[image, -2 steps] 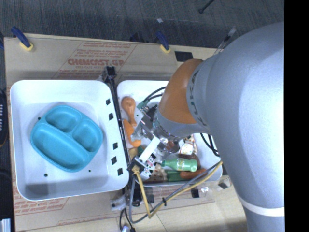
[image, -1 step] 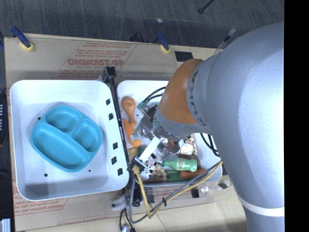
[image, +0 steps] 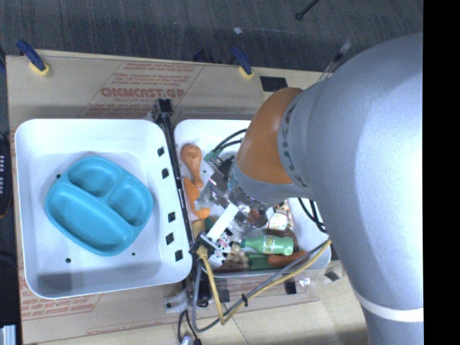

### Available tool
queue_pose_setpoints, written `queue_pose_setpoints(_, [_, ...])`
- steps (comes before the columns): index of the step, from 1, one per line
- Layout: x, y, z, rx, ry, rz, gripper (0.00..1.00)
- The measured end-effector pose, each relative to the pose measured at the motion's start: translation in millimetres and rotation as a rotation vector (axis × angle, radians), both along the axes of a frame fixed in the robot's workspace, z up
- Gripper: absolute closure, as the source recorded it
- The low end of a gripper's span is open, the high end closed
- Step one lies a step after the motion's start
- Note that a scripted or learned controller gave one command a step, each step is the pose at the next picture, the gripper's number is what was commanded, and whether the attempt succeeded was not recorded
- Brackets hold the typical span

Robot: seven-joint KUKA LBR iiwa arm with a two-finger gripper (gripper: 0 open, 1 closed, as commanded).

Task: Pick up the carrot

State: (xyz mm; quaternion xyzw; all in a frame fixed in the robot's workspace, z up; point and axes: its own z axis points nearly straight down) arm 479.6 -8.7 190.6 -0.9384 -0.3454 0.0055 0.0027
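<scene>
Your arm (image: 374,164) looms nearest, hiding the end effector (image: 224,205), grip unreadable, low over the carrot (image: 194,192) by the right bin's (image: 194,131) left wall.

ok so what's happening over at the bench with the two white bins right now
The grey arm with the orange band has reached down into the right-hand bin, among a pile of toy food. Its gripper sits close beside the carrot at the bin's left side; a grasp isn't visible. A green bottle lies nearby. The left bin holds a blue divided plate.
</scene>
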Motion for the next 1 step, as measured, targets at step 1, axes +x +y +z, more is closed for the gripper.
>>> queue_pose_setpoints(1, [0.0,0.0,0.0,0.000,0.000,0.000,0.00])
